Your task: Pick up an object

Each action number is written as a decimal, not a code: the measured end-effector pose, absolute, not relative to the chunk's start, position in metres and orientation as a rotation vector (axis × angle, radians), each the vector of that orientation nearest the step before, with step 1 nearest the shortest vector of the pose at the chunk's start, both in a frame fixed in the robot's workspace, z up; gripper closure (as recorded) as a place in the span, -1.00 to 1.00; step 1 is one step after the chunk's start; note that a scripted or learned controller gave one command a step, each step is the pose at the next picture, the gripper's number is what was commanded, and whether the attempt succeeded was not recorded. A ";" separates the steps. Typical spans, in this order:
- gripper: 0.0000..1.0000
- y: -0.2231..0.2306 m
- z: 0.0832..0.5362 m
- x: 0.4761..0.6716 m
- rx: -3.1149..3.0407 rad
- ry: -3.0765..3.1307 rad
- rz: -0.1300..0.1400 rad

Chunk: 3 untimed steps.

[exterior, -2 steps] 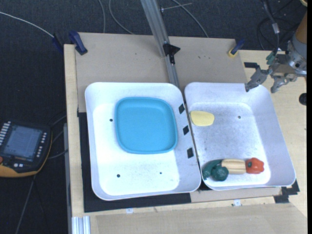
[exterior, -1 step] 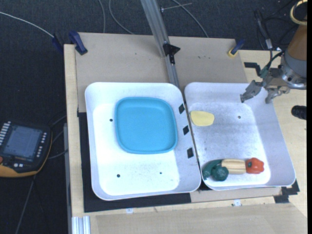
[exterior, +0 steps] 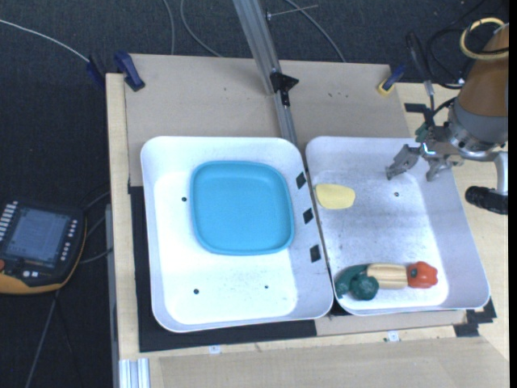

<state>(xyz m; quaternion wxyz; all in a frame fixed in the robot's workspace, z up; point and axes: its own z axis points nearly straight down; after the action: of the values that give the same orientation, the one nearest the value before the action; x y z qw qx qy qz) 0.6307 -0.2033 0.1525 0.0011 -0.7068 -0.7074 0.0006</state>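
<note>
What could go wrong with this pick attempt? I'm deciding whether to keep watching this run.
1. The gripper hovers over a bare patch at the right bin's far end, with the yellow piece off to its side; closing here would likely catch nothing.
2. The green piece, wooden piece and red piece crowd the bin's near wall, so a grasp there may hit the rim or nudge a neighbour.
</note>
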 end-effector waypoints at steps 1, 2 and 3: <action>-1.00 -0.203 0.100 0.630 -2.219 -2.220 0.003; 1.00 -0.203 0.114 0.632 -2.222 -2.224 -0.002; 1.00 -0.202 0.158 0.628 -2.224 -2.225 -0.004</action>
<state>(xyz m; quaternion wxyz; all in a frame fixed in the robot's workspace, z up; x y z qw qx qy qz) 0.6276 -0.2018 0.1584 -0.0020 -0.7069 -0.7073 -0.0012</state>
